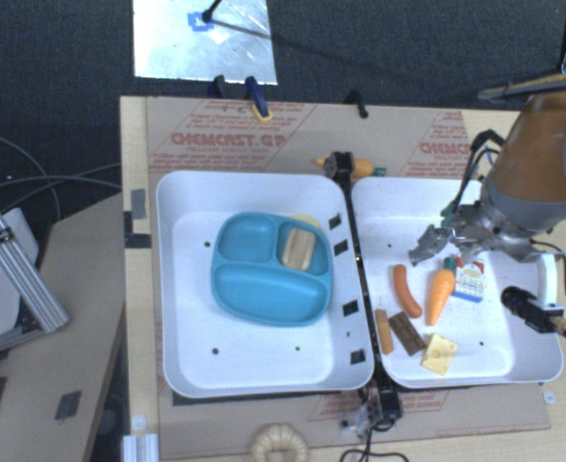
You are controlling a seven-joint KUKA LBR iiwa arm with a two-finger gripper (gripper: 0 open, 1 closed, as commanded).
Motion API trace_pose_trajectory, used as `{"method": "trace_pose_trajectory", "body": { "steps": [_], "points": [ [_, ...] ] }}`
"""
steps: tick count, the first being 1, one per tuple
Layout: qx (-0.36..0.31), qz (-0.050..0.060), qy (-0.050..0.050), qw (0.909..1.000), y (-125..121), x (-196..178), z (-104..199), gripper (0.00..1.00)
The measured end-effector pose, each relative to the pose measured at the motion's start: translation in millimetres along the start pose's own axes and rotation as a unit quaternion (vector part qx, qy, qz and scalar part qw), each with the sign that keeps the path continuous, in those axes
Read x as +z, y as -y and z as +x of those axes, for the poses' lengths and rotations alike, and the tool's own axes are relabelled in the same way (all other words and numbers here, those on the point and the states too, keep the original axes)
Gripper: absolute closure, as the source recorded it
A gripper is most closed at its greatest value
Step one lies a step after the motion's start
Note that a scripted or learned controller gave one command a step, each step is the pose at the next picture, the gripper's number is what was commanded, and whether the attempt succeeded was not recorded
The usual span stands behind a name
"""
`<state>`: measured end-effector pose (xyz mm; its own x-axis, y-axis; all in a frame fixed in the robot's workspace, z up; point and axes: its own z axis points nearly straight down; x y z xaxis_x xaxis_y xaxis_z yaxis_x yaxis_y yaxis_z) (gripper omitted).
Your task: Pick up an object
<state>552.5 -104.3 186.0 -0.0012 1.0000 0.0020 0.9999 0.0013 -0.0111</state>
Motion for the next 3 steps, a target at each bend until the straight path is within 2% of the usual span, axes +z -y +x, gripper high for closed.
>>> {"method": "trace_pose_trajectory", "body": {
  "steps": [1,3],
  "points": [
    [-0.001,-0.006,0.001,1.0,-3,-6,0,0.0],
    [0.0,-0.004,0.0,1.0,-9,95,8,0.0]
  ]
}}
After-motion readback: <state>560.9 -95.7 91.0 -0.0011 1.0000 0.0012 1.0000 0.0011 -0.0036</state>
